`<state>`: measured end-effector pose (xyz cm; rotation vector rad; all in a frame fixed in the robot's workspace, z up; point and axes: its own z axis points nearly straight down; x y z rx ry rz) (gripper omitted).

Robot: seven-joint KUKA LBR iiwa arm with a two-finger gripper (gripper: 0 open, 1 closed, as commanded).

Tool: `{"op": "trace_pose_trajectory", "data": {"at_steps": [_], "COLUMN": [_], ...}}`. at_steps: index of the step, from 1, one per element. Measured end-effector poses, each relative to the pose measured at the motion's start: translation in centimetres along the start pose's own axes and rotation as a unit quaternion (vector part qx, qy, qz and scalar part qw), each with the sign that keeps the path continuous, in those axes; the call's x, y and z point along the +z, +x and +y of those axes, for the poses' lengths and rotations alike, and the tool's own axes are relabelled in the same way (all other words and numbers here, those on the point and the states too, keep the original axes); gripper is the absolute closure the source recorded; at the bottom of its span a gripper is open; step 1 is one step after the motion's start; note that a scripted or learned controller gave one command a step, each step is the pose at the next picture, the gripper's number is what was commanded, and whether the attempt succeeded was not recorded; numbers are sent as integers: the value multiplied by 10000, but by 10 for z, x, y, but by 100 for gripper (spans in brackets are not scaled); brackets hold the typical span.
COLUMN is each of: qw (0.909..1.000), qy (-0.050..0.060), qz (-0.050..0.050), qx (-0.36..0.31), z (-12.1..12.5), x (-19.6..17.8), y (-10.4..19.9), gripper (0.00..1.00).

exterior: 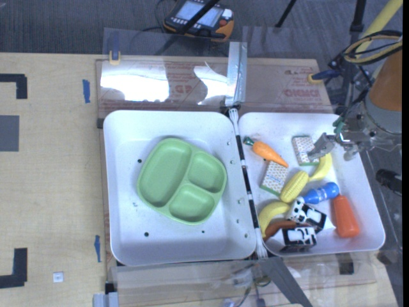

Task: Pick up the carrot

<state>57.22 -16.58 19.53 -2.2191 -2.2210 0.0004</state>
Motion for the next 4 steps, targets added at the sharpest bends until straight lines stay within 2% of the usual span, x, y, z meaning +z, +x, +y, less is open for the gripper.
{"op": "trace_pose_trajectory", "data": {"at_steps": [1, 2, 3, 4], "qw": [9980, 9898, 9898, 9993], "qy": [5, -30, -29, 149], "qz": [0, -15, -12, 3], "qx": [-628, -1424, -1425, -355], "z": [34, 71, 71, 88], "x": [54, 109, 98, 19], "y": [71, 67, 68, 76], "gripper": [0, 0, 100, 100]}}
